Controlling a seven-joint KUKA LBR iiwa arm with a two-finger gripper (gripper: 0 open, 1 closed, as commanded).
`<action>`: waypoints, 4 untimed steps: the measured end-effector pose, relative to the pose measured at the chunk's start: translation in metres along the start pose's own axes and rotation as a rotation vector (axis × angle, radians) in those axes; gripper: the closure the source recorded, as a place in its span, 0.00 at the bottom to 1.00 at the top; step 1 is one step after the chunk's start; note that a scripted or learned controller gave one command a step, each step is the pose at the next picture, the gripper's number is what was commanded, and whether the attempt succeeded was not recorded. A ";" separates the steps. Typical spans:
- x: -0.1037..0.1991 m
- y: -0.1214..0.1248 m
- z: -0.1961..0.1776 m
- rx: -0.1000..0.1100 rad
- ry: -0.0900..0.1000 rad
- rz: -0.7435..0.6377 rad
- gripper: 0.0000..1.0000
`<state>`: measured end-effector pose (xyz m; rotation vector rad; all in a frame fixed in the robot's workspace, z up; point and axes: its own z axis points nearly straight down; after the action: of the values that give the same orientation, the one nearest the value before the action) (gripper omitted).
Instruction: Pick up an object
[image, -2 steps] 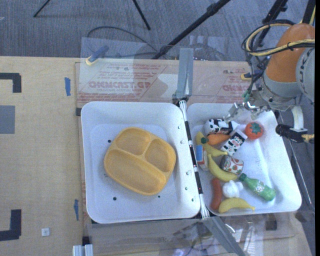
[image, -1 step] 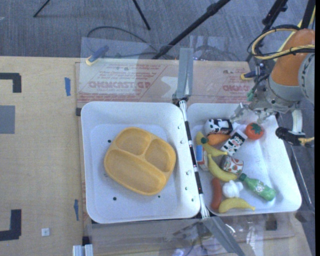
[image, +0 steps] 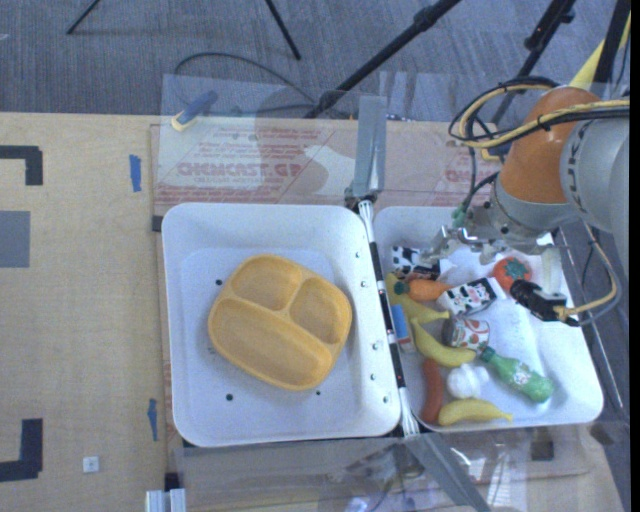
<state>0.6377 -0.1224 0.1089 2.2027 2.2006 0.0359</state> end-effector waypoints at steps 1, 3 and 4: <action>0.003 -0.040 0.000 -0.009 -0.002 -0.252 0.00; 0.022 -0.076 0.008 0.026 0.003 -0.115 1.00; 0.070 -0.031 -0.077 0.035 -0.001 0.179 1.00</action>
<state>0.6042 -0.0522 0.1848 2.4111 2.0123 -0.0001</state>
